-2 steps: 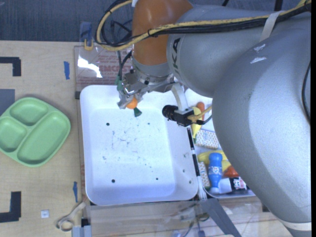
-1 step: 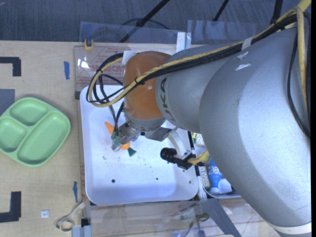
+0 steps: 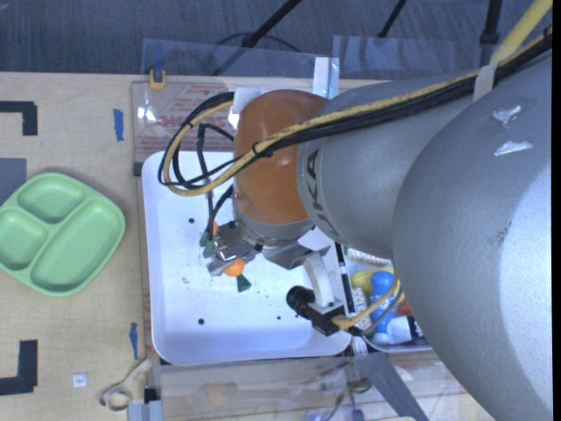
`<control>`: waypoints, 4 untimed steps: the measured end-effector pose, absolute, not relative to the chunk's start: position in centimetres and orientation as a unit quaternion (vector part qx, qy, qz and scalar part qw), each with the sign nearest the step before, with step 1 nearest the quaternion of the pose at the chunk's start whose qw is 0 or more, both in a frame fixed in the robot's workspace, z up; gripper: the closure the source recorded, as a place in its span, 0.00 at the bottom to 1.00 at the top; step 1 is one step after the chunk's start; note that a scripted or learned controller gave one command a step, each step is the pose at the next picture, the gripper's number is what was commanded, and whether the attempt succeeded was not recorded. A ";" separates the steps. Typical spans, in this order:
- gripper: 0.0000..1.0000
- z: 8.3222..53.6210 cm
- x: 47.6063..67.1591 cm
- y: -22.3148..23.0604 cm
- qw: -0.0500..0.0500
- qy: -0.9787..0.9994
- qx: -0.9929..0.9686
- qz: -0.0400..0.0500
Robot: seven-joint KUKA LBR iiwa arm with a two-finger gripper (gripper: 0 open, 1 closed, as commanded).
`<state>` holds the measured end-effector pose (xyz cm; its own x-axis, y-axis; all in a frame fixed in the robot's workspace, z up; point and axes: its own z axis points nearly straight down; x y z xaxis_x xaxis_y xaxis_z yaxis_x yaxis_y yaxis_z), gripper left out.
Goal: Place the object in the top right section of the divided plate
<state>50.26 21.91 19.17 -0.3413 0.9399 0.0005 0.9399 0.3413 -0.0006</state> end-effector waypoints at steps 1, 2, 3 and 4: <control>1.00 20.9 50.0 16.1 0.001 -0.859 -0.512 0.001; 1.00 12.1 47.8 19.6 0.001 -0.869 -0.495 0.000; 1.00 13.1 47.9 19.6 0.001 -0.868 -0.496 0.000; 1.00 8.9 48.2 21.7 -0.002 -0.868 -0.496 -0.003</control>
